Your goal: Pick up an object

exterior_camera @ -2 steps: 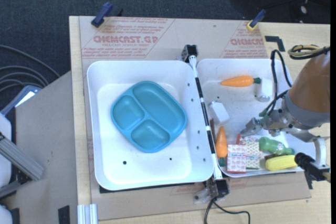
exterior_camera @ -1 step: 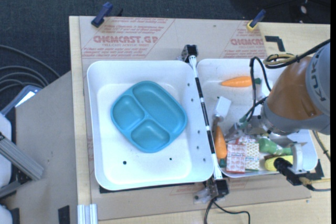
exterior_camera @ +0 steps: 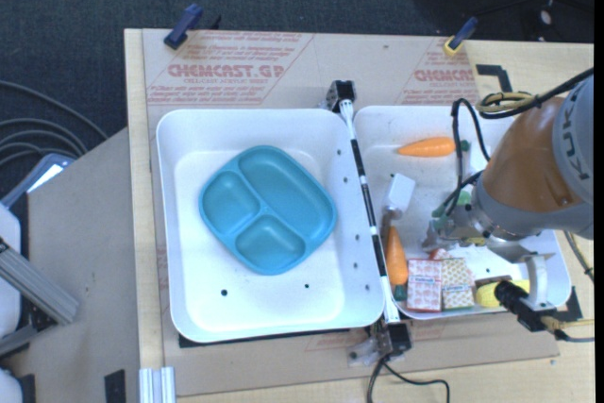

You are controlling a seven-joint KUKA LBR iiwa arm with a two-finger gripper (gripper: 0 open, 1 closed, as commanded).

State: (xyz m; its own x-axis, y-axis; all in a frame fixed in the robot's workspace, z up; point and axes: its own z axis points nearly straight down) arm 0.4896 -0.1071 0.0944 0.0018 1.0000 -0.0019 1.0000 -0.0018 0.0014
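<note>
Nearest: black clamp point(exterior_camera: 390, 336) at the front junction of the two bins. Left bin point(exterior_camera: 189, 269), white, shallow: blue three-compartment plate point(exterior_camera: 267, 208) flat near the middle, turned diagonally, apart from every wall. Right bin point(exterior_camera: 415, 170), white: front carrot point(exterior_camera: 396, 261) lengthwise along the left wall, toward the near end; small white block point(exterior_camera: 400, 191) just behind it; back carrot point(exterior_camera: 426, 146) crosswise near the far wall, well apart from the other items; checkered packet point(exterior_camera: 440, 284) at the near end, just beside the front carrot. Gripper point(exterior_camera: 451, 231) low over the right bin, just behind the checkered packet, right of the front carrot; open or closed impossible to tell from this angle. Yellow item point(exterior_camera: 488, 294) at the packet's right edge, partly hidden. Grey-and-orange arm point(exterior_camera: 528, 175) reaching in from the right.
</note>
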